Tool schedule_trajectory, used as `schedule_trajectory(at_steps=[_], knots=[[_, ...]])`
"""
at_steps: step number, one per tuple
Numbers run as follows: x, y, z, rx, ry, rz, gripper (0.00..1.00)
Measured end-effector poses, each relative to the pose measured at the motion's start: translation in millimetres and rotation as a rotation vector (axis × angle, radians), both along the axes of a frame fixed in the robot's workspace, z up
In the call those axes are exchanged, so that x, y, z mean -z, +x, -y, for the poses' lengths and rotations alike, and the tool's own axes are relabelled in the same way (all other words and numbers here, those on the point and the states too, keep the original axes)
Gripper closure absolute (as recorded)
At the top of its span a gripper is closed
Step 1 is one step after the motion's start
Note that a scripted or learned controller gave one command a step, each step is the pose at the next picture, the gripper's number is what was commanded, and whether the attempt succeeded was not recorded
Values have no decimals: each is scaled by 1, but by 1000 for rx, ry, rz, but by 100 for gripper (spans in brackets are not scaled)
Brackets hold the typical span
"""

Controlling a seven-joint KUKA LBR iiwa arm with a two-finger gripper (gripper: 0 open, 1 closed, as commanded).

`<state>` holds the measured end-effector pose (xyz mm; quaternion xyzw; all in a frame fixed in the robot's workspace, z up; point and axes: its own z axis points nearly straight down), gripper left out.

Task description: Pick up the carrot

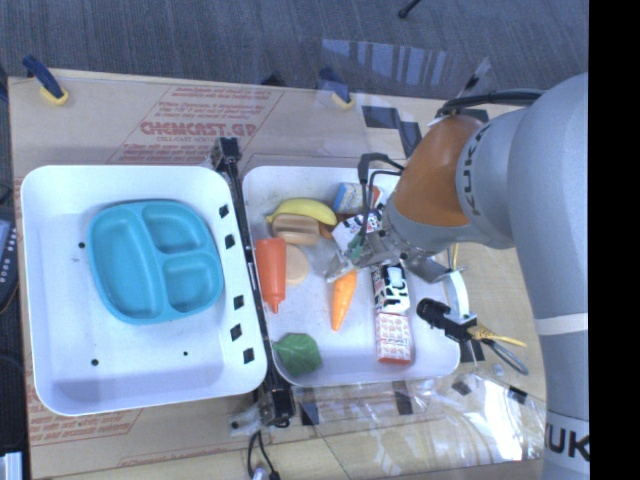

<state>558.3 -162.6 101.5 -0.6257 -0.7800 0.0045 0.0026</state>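
The carrot (343, 300), a small orange cone with its tip pointing to the bin's front, lies flat near the middle of the right bin (440, 363). My gripper (348, 252) hangs just above and behind the carrot's thick end, under the arm's orange band (440, 183). Nothing can be seen in its grasp. The arm covers the bin's back right part.
In the right bin, a banana (305, 210) and a brown bun (296, 230) lie at the back. A longer orange-red tapered piece (270, 273) lies on the left, a green leafy item (297, 353) at the front, and a labelled packet (393, 318) right of the carrot. A blue divided plate (155, 260) sits in the left bin.
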Motion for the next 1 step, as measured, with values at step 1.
schedule_trajectory(at_steps=[1], knots=[[-111,25,-19,142,-2,14,100]])
